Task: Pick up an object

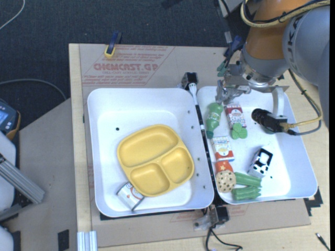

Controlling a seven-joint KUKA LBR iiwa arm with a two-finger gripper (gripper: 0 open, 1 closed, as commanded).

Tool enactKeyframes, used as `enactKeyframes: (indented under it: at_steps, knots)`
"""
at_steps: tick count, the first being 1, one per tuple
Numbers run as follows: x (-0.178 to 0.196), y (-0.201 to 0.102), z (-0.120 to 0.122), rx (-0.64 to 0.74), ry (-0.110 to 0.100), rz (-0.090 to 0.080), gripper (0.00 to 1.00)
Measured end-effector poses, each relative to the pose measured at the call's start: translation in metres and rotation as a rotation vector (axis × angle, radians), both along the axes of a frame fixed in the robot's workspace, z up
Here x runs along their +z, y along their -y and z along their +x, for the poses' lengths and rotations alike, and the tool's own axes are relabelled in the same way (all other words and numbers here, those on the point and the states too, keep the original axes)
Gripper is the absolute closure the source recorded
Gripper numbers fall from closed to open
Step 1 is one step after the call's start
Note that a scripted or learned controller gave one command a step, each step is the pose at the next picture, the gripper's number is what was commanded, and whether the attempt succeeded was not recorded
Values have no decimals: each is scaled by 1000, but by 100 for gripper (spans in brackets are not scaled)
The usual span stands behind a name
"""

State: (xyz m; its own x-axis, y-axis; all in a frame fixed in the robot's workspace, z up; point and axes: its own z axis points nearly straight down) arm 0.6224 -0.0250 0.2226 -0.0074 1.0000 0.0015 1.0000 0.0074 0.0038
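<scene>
My gripper (226, 94) hangs over the far left corner of the right bin (298, 156). Just below it lie a green bottle-shaped toy (213, 117) and a red and white carton (236, 115) with a small green piece (239, 132) at its near end. Further toward me lie a second small carton (223, 149), a red piece (224, 166), a speckled cookie (225, 181), two green pods (246, 186) and a black and white block (260, 162). Nothing shows between the gripper's tips.
The left bin (99, 119) holds a yellow divided plate (155, 160) with a small white carton (129, 195) tucked at its near left edge. A raised divider (199, 124) separates the two bins. The arm's orange band (272, 20) looms over the far right.
</scene>
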Motion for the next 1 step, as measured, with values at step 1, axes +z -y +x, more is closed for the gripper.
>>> enactKeyframes:
  at_steps: [1]
  knots:
    - [-1, -39, 25, -2, 1, -1, 100]
